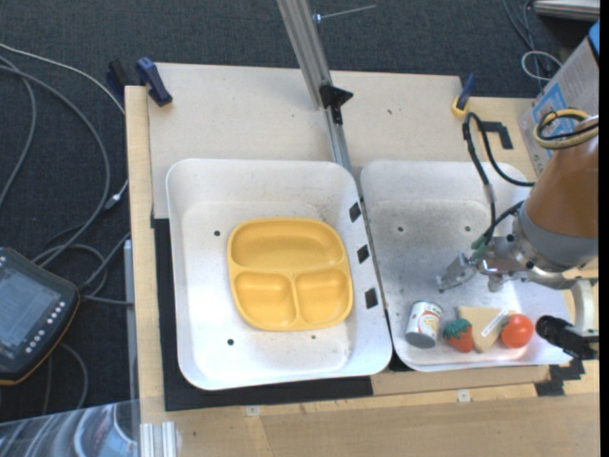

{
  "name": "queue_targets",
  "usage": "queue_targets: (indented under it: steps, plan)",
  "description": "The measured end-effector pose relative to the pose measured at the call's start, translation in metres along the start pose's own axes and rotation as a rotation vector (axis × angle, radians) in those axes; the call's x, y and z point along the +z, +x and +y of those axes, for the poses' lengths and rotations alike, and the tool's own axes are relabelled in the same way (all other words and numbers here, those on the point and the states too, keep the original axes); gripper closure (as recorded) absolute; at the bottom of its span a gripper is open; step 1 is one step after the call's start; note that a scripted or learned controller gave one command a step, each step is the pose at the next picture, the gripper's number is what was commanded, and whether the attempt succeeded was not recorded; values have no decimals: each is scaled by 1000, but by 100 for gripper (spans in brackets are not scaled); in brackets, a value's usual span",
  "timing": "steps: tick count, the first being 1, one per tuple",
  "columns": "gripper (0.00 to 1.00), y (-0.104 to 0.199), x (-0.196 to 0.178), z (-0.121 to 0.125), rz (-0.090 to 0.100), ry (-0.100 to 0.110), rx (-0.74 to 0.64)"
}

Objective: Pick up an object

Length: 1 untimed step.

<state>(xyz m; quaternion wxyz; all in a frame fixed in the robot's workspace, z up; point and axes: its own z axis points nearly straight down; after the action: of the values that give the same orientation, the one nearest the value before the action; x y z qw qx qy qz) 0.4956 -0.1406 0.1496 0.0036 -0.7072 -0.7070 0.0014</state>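
Dark carpet strewn with cables surrounds a pale bench (238, 112) that fills the middle of the frame; two shallow white bins sit on it side by side; the left bin (190, 255) holds a yellow divided plate (288, 272), lying flat near its centre with three compartments; the right bin (419, 208) holds a row of small things along its lower edge: a small can (423, 324) on its side at lower middle-right, a toy strawberry (459, 334) just beside it, a pale wedge (482, 327) like cheese touching the strawberry, and a red tomato (517, 331) at the wedge's right end; the grey arm with its orange band (568, 193) reaches in from the right edge; the gripper (464, 269) hangs over the right bin, above and apart from the row of objects; nothing sits between its fingers, and how far they are spread cannot be told; a slanted metal pole (304, 36) rises at the top centre; a handheld pendant (29, 312) lies on the carpet at the left edge.
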Motion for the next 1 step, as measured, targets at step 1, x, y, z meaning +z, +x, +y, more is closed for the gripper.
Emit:
queue_targets:
  steps: [1]
  plan:
    - [0,1,53,-1,0,0,0]
